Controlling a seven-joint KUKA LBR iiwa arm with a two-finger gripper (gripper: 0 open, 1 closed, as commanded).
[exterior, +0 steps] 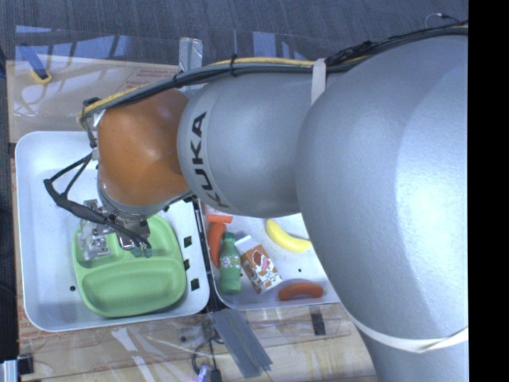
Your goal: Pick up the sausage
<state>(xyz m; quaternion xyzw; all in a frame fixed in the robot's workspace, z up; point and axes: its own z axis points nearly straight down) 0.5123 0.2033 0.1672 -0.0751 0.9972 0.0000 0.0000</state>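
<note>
The left white bin (32, 237) holds a green divided tray (135, 281), which lies in the bin's lower half. Over the tray's upper compartment sits the gripper (119, 241), hanging from the arm's orange band (139, 153); its metal parts and black cables crowd together there, and whether the jaws are parted or closed cannot be told from this angle. Nothing can be seen between them.

The grey arm (334, 150) stretches across from the right and covers much of the right white bin (262, 302). In the visible strip of that bin, from left to right, lie an orange carrot (215, 241), a green bottle (230, 265), a small carton (260, 267), and a yellow banana (286, 237) a little higher. The sausage (301, 290), reddish-brown, lies near the bin's lower edge, just right of the carton and well apart from the gripper.
</note>
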